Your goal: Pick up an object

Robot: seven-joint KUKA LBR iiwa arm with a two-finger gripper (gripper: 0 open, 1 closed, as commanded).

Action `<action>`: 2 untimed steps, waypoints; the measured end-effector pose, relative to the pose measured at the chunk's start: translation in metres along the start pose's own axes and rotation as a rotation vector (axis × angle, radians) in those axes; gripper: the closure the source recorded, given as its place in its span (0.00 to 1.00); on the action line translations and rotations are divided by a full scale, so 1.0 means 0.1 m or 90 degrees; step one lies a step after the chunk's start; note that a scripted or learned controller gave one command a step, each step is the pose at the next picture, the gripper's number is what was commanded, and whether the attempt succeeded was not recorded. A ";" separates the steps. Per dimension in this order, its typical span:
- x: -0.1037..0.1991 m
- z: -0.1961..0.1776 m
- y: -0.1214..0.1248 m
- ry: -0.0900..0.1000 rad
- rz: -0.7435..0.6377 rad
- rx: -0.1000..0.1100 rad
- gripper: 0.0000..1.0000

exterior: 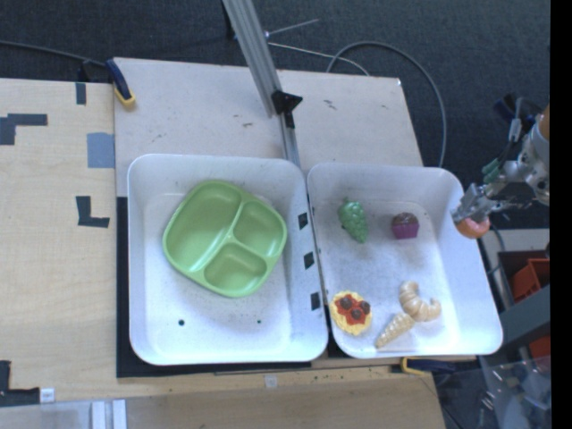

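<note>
Gripping an orange ball (472,227) (right rim): claw (471,214).

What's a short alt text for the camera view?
The gripper sits at the right bin's right rim with an orange-red object at its tip. That bin has four toy foods; the left bin has a green divided plate.

Glossy green plastic plate (225,238), matt white plastic bins (146,266), pale wood bench (54,266), metal pole (252,38).

No readable text, label, brand or number is to be found — neither on the bins (143,239), the bench (54,239), nor the toys.
</note>
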State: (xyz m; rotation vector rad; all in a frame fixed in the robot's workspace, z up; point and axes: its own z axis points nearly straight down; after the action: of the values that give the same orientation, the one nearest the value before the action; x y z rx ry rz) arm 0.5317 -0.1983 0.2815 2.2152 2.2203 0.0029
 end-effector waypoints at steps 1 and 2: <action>0.58 0.13 0.16 0.002 -0.003 0.004 1.00; 1.20 0.27 0.20 0.003 -0.003 0.005 1.00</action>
State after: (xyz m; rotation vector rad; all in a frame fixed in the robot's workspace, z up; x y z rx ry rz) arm 0.5520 -0.0779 0.2544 2.2151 2.2319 -0.0004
